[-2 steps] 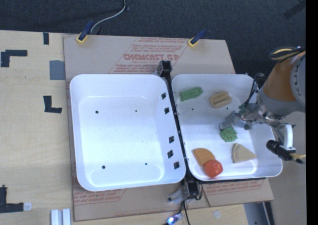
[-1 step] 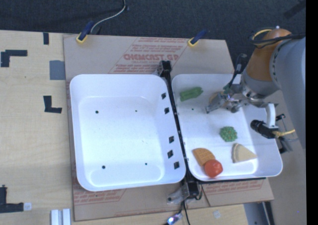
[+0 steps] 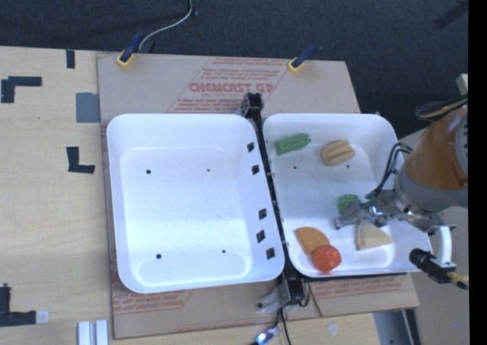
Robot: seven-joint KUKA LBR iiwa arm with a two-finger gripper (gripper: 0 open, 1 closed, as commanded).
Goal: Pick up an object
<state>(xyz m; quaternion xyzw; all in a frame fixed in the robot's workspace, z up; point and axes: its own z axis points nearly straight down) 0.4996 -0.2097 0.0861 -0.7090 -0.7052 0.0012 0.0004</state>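
Gripper (image 3: 351, 216) lowered into the right bin (image 3: 380, 126), at the lower right of the frame.

The fingers are seen reaching left beside a small green piece (image 3: 347, 202); how far the jaws are parted cannot be told, and nothing is seen held. A pale wedge (image 3: 372, 237) lies just below, an orange piece (image 3: 310, 238) and red tomato (image 3: 327, 258) at the bin's lower edge, a green pod (image 3: 292, 143) and tan roll (image 3: 337, 152) above.

text: "CHEMCAST GP" in red | on: cardboard sheet (image 3: 228, 84) under the bins
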